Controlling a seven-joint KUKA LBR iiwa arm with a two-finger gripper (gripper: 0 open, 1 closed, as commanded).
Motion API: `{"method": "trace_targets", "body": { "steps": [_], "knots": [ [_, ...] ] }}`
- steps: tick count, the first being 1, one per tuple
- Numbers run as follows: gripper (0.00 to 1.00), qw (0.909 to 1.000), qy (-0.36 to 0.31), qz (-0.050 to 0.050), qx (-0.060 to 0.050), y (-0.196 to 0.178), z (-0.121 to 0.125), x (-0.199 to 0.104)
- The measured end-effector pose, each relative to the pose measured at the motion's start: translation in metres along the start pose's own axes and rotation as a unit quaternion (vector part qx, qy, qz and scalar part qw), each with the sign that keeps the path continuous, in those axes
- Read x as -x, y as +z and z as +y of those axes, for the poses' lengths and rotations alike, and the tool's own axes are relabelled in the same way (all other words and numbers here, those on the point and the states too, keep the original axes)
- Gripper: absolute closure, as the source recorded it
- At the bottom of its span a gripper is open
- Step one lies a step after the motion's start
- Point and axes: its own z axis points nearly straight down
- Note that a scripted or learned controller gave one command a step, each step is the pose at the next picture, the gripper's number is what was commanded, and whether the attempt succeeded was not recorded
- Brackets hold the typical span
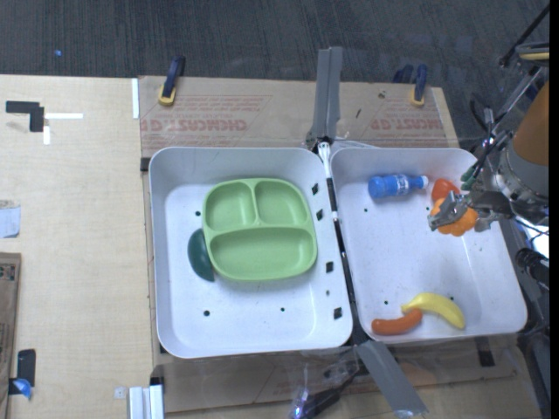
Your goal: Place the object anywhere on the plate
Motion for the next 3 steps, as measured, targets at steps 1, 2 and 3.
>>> {"method": "trace_targets", "body": {
  "steps": [1,2,3],
  "knots": [
    [1.00,0.9985,0.055,0.000,0.000,-0.025,0.015,-0.087],
    [1.00,0.9998,-0.020,0.000,0.000,0.026,0.094,-0.155],
    [1.00,0.9986,-0.053,0.000,0.000,0.025,0.057,-0.237]
  ]
}}
